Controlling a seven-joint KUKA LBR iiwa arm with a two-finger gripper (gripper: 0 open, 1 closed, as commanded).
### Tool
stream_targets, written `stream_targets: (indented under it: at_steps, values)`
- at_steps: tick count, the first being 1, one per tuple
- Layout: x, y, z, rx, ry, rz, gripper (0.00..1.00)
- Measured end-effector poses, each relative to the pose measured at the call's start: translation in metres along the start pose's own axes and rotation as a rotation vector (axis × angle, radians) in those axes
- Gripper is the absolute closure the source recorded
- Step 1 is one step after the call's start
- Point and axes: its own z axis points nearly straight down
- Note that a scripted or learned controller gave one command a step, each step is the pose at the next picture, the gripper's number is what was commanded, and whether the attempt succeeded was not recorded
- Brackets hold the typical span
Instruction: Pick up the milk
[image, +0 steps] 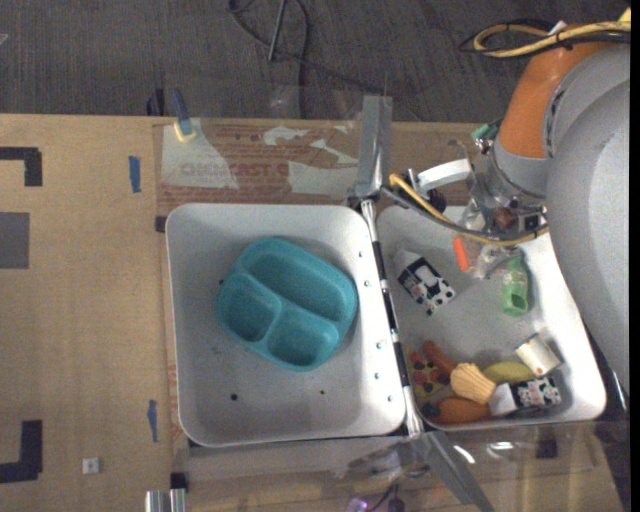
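**Arm over the right bin, milk carton lying apart from it**

You are looking down on two white bins side by side on the wooden bench (80, 330). The left bin (190, 390) holds a teal divided plate (288, 302), lying at a slant near its middle.

The milk carton (426, 284) you are after is in the right bin (585, 385), in the upper left part of it, close to the wall shared with the left bin. It is a small black and white carton with cow patches, lying tilted on the bin floor with bare white floor around it, touching nothing else.

Your arm (560, 110) comes in from the right, its orange band above the upper part of the right bin. The gripper (497, 238) hangs below the wrist over the far end of that bin, to the right of the milk carton and apart from it. You cannot tell from this angle whether it is released or clenched, since cables and the wrist crowd that spot. A green bottle (515, 290) lies just under and beside the gripper.

Along the near end of the right bin sits a cluster of toy food (455, 385), with a second small black and white carton (538, 395) at its right, well apart from the milk carton.
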Motion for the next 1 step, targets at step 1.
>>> stream_targets:
  at_steps: [1]
  values:
    - [-0.0257, 0.0542, -0.0473, -0.002, -0.001, -0.145, 1.0]
